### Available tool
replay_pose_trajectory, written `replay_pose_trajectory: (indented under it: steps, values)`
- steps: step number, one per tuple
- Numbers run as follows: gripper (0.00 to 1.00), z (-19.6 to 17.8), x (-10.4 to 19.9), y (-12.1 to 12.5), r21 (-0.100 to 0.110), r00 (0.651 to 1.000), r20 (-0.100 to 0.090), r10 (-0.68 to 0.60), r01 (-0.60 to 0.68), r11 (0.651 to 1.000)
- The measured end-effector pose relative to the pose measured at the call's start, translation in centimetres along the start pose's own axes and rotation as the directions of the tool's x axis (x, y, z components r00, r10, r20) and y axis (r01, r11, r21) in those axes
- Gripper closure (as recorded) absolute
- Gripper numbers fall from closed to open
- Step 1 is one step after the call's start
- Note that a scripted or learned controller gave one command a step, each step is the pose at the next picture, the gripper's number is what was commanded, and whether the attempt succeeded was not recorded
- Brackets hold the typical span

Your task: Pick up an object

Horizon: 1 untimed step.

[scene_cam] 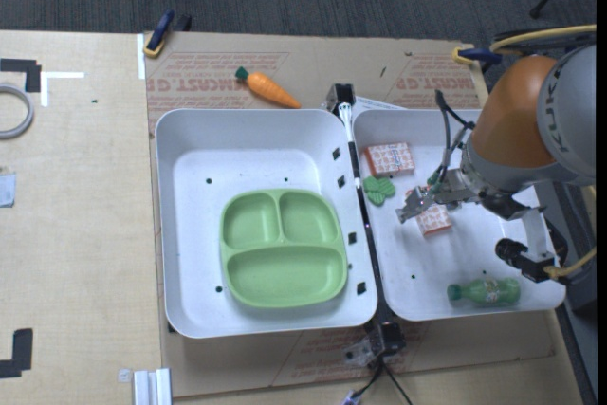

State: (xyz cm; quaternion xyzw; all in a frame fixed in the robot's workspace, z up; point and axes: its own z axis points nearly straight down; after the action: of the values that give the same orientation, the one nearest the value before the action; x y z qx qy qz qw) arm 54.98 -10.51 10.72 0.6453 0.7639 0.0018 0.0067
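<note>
Risk: the jaws (417,204) sit low over a small red-and-white packet (436,221) in the right bin (531,299); if they close off-centre, the flat packet may slide out or merely tip, since little of it stands proud of the bin floor; this is a judgement
Second risk: a green leafy toy (379,191) lies just to the far-left side of the jaws, near enough that a sideways drift could nudge it or catch it instead
Third risk: the bin divider wall is close on that same side; a misjudged descent could strike it
Jaws: their metal tips are blurred against the packet; how far apart they stand I cannot tell; whether they touch the packet I cannot tell either
Task's thing: the packet, directly beneath and slightly right of the jaws
Others nearby: a red patterned box (390,157) beyond the jaws; a green bottle (486,292) well apart, nearer the camera
Left bin: a green divided plate (282,248), well apart from the jaws
</note>
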Motion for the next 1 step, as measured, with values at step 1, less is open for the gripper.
replay_pose_trajectory:
  steps: [1]
  values:
    - [1.00,-0.97,-0.06,0.07,-0.001,1.000,0.001,0.002,-0.002,1.000]
